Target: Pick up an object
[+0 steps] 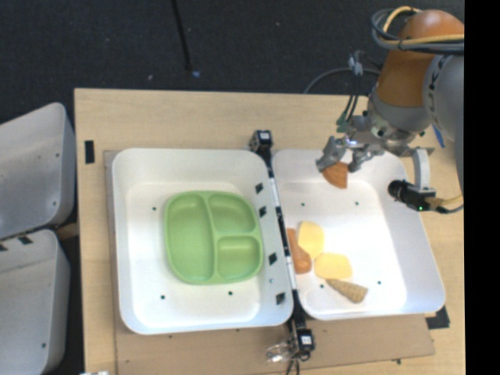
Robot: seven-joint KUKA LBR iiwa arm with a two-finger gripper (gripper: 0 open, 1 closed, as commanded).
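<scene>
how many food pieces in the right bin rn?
5. Orange piece between the gripper fingers at the far side; orange piece, two yellow pieces and a tan wedge near-left.

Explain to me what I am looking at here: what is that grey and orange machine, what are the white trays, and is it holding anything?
One camera fixed above a wooden bench took this picture, looking down at a slant. The grey machine with the orange band is a robot arm reaching in from the right. At its end is a two-finger gripper, its hand.

On the bench sit two shallow white bins side by side. The left bin holds a light green plastic plate with three compartments. The right bin holds small toy-like pieces: two pale yellow chunks, an orange piece against the bin's left wall, and a tan cone-shaped piece.

Between the gripper's fingers sits a small orange-brown lump, so it looks gripped, over the right bin's far end. I cannot tell whether it is lifted clear of the bin floor.
</scene>
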